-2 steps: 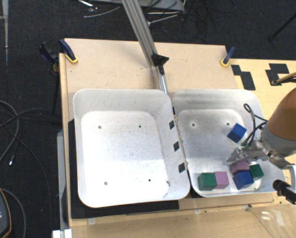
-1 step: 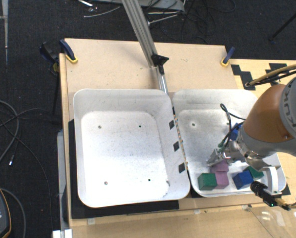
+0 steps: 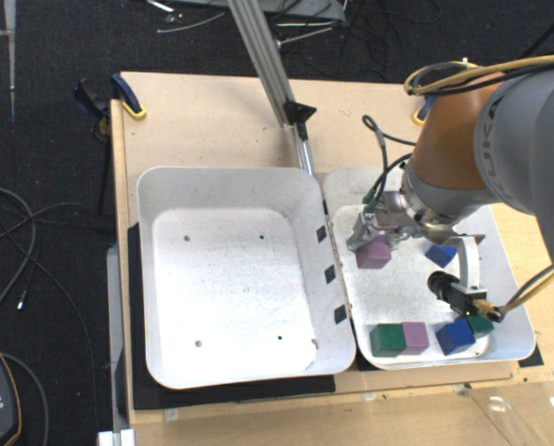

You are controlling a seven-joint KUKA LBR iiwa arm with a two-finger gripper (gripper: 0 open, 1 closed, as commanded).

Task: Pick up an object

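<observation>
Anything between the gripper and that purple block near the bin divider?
Nothing visible. The gripper sits right at the purple block in the right bin. The other blocks, green, pink and blue, lie apart at the near rim.

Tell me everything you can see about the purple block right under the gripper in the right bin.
The purple block is a small, matte, pale purple cube that looks like foam or painted wood. It sits slightly turned on the floor of the right bin, near the bin's left wall and apart from the other blocks. The gripper is right above it, covering its upper edge; whether the two touch cannot be told.
</observation>
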